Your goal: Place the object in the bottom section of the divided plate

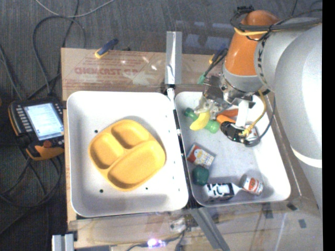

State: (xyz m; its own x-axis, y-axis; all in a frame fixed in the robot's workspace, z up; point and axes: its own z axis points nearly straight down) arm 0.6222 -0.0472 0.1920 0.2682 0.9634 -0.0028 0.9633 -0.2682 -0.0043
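Now, as we see it:
Gripper (208,107): low in right bin (277,177); grip state we cannot tell
Yellow object (199,121): just below it
Divided plate (127,153): well left, in left bin (78,192)

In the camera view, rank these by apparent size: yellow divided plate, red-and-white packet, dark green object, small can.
1. yellow divided plate, by far
2. red-and-white packet
3. small can and dark green object look about alike, so they are left unranked.

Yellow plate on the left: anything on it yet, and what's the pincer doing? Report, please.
Pincer low in right bin, over a yellow toy; grip unclear. Divided plate in left bin, all sections bare. Nothing blocking the way across.
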